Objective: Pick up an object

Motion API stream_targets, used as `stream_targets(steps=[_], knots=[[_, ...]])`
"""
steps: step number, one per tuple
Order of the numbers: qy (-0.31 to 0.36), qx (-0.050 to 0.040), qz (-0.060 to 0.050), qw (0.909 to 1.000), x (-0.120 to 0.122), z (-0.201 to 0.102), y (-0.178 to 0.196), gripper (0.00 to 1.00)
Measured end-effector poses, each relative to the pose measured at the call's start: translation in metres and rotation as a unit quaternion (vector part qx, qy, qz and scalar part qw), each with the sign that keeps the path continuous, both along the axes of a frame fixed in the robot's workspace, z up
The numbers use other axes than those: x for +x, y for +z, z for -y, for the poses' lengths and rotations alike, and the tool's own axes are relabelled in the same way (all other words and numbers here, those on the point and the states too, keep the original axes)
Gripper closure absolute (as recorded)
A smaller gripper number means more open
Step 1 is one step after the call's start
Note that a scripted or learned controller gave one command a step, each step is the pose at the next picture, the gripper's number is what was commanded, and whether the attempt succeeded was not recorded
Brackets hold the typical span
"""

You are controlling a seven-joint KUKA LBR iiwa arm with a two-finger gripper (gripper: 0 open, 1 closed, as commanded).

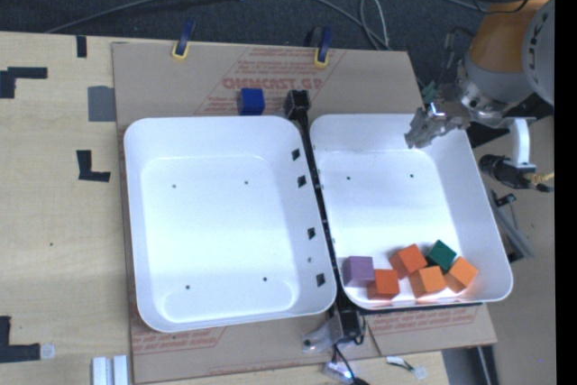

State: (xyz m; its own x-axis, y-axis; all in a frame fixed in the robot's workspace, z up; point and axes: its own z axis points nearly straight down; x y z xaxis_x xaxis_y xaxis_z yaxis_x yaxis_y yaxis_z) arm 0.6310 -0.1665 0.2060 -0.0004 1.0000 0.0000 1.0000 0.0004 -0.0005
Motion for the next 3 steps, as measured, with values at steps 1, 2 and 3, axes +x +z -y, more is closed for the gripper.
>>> stream_targets(steps=[1, 2, 3], knots=[[0.000, 0.0000, 0.000, 1.0000, 0.000, 0.000, 0.010, 1.00], [0.000, 0.0000, 0.000, 1.0000, 0.000, 0.000, 0.010, 0.00], [-0.001, 0.0007, -0.004, 1.0000, -0.078, -0.007, -0.078, 0.00]])
